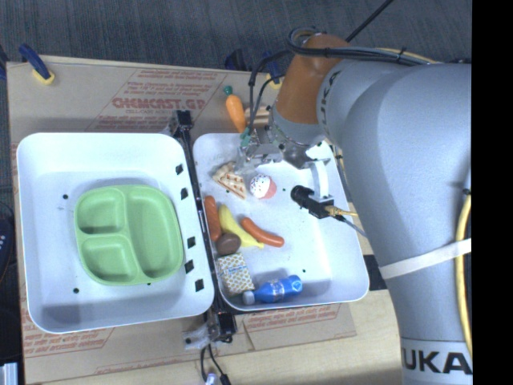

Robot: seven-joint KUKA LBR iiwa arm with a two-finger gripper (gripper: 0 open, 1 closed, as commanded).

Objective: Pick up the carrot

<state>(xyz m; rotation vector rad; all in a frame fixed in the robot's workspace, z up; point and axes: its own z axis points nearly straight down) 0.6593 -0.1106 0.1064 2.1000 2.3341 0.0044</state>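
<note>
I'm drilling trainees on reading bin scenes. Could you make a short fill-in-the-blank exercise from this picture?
1. The carrot lies on the cardboard, outside the ____ rim of the right bin.
2. The green tray sits in the ____ bin.
3. The tray has ____ compartments.
4. The blue bottle lies near the right bin's ____ wall.

Missing words: far; left; three; near

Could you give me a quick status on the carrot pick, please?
Gripper low over right bin's far end. Carrot outside bin, beyond rim, ungrasped. Waffle slice beside gripper.
</note>
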